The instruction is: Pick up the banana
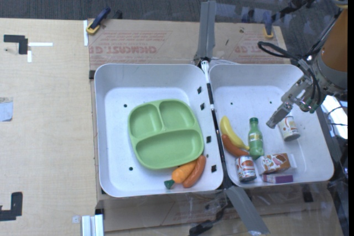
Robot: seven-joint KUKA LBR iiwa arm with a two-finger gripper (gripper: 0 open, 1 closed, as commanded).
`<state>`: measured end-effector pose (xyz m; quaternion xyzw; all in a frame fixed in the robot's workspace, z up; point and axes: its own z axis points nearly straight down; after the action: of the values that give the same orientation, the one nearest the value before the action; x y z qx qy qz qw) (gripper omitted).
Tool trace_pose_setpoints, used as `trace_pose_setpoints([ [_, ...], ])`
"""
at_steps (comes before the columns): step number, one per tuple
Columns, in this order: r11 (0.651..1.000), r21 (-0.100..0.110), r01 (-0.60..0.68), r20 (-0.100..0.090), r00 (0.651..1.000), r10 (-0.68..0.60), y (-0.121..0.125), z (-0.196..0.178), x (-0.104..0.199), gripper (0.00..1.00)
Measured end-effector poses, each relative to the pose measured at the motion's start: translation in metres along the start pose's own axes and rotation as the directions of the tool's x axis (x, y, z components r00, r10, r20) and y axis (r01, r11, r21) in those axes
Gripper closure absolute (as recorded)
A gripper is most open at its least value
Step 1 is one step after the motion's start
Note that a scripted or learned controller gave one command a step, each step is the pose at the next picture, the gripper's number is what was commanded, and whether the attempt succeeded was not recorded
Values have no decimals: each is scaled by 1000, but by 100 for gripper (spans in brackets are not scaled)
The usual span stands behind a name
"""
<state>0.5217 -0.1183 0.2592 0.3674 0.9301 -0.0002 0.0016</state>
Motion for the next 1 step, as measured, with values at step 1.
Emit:
trace_pose_setpoints([
  [1, 916, -1, 401, -2, 916, -401, 61, 28, 47, 0],
])
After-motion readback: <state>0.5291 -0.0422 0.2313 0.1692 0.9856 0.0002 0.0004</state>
